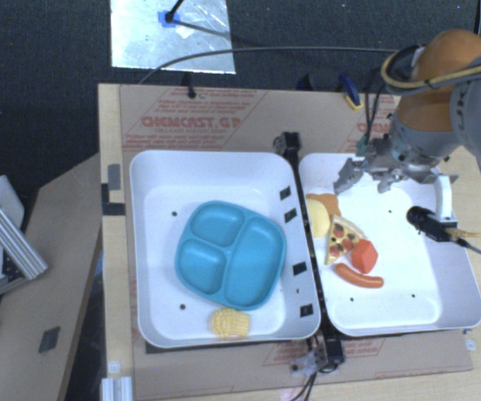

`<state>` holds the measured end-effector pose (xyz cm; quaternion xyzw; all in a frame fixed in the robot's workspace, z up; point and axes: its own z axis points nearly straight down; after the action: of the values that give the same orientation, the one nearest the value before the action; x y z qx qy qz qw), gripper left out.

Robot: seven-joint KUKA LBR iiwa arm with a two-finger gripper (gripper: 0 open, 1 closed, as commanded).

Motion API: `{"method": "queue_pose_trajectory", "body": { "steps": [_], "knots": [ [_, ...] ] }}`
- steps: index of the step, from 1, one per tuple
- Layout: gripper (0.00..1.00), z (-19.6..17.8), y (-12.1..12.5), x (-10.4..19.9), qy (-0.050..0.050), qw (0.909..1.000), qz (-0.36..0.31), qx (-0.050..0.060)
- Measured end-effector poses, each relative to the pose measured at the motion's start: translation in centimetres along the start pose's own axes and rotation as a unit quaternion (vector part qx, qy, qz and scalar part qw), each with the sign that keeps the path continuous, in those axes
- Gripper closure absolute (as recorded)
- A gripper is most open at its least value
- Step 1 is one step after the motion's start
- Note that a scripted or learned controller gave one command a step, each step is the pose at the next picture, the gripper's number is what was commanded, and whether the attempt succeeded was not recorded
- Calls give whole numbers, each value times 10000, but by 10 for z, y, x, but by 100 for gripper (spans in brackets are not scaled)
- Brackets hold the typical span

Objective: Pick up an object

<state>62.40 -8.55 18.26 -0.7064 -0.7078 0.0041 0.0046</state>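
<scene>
Fingers (pixel 364 176) apparently spread, empty, above right bin (pixel 453 307).

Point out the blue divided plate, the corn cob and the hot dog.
blue divided plate (pixel 229 253): camera view, on the ridge between its compartments.
corn cob (pixel 230 322): camera view, on the middle of its yellow kernels.
hot dog (pixel 359 279): camera view, on the middle of the sausage.

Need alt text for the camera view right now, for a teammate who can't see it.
The gripper hovers open over the right bin, above a pile of toy food by the divider. The left bin holds a blue divided plate and a corn cob.
</scene>
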Motion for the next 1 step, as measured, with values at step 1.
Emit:
{"method": "queue_pose_trajectory", "body": {
  "steps": [1],
  "knots": [
    [0,-8,3,0,-4,10000,-9,-72]
  ]
}}
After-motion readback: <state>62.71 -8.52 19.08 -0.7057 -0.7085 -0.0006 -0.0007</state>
